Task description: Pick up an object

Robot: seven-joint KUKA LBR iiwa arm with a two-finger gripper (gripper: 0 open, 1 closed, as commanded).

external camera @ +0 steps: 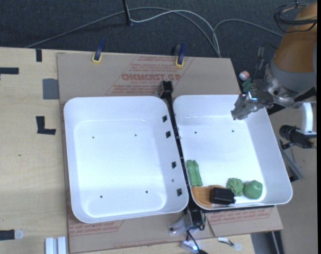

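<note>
Several small objects lie along the near edge of the right bin (pixel 256 136): a long green piece (pixel 194 173), an orange-brown flat piece (pixel 202 194) with a black block (pixel 222 196) on it, a knobbly green lump (pixel 234 185) and a smooth green ball (pixel 252 189). My gripper (pixel 241 111) hangs over the far right corner of that bin, well away from the objects. Nothing shows between its fingertips.
The left bin (pixel 118 157) stands beside the right one, with black clips (pixel 174 142) along the shared wall. Both rest on a cardboard sheet (pixel 144 75) held by blue and yellow clamps (pixel 98 52). Cables (pixel 166 15) run behind the bench.
</note>
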